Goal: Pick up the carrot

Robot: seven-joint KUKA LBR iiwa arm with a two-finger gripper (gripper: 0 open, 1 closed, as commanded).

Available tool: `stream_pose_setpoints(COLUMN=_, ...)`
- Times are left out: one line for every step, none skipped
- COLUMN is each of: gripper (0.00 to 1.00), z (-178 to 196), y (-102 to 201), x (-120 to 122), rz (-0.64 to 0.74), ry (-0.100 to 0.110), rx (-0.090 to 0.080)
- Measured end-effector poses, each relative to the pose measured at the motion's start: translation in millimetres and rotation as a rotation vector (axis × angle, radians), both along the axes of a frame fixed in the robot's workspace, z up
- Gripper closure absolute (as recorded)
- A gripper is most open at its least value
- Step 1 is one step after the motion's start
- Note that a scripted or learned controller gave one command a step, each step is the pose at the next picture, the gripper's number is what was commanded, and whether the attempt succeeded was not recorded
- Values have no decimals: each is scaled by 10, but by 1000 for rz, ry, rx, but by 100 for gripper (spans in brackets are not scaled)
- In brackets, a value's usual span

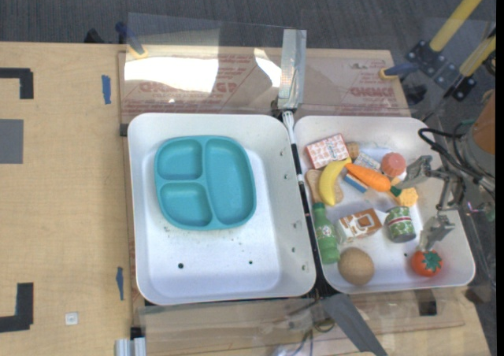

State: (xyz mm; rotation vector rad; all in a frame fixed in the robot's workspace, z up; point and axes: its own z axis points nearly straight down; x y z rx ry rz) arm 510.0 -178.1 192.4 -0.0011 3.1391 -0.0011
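Observation:
The orange carrot [368, 177] lies at a slant in the upper middle of the right bin [461, 268], between a yellow banana [332, 181] and a pinkish-red ball [392, 164]. My gripper [427, 201] hovers over the right side of that bin, a short way to the right of the carrot and below it in the view. Its two fingers stand spread apart and open, one near the carrot's right end and one near a red tomato [425, 262]. Nothing is between them.
The right bin is crowded: a red-and-white box [327, 150], green bottle [324, 232], small carton [361, 224], green can [400, 223], yellow wedge [407, 195] and brown round item [356, 265]. The left bin [157, 276] holds a teal divided plate [206, 181].

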Motion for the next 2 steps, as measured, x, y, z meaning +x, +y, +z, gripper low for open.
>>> stream_pose_setpoints(gripper=0, z=-996, y=250, x=363, rz=52, ry=1, rx=2)
stream_pose_setpoints(gripper=0, z=-1066, y=224, x=1311, rz=120, ry=-3, rx=1)
